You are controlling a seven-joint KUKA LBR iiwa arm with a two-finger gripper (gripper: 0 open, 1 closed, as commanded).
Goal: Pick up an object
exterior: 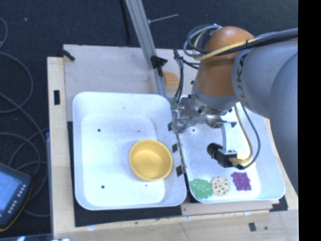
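White plastic, matte and shallow w/ rounded corners: 2 bins side by side on a pale wood bench (57, 134). Left bin (100, 114) has a faintly speckled floor; right bin (266, 179) is partly covered by the arm.

Camera view, relative to the gripper (181, 120), which sits low over the seam between the bins, at the right bin's upper-left part:
- 1 yellow bowl (150, 159), round, smooth, glossy-ish, upright; below and left of the gripper, in the left bin, near its right wall.
- 1 green piece (200, 187), flat, lumpy outline; below the gripper, at the right bin's front edge.
- 1 cookie (219, 186), round, pale w/ dark specks; just right of the green piece, about touching it.
- 1 purple piece (241, 181), bumpy, blocky; right of the cookie, slightly apart.

Gripper: metal-grey hardware under the orange band; fingers can't be made out, so open vs closed – can't tell. Nothing visibly held between them. All 3 small items well apart from it.
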